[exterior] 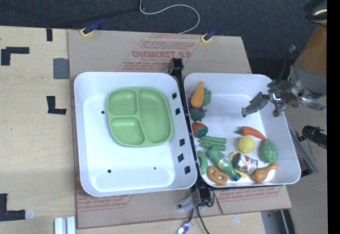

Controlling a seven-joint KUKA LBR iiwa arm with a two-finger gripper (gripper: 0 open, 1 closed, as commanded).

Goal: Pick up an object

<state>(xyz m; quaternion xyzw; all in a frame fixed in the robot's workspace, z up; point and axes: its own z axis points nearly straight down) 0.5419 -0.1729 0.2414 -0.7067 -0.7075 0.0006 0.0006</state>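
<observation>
Nearest in the right bin [228, 80] lies a heap of toy food along its near wall: a tan drumstick-like piece [264, 172] at the near right corner, a small can with a red and white label [246, 163] just left of it, a brown pretzel-shaped piece [217, 174] further left, and a dark green bottle [223, 160] lying tilted among them. Just beyond sit a yellow lemon [246, 144], a bumpy green vegetable [268, 150] to its right, and a red chili pepper [252, 132] with a green stem, lying flat. Left of these, some green bean pods [212, 141] and a small red and green piece [200, 129] rest by the divider, and farther along it an orange carrot [197, 93] lies against a green item. The gripper [264, 103] hangs over the right part of this bin, beyond the chili and apart from it; its two dark fingers [254, 105] are spread wide and hold nothing. The left bin [90, 121] carries a pale green divided plate [140, 116] in its far half.
</observation>
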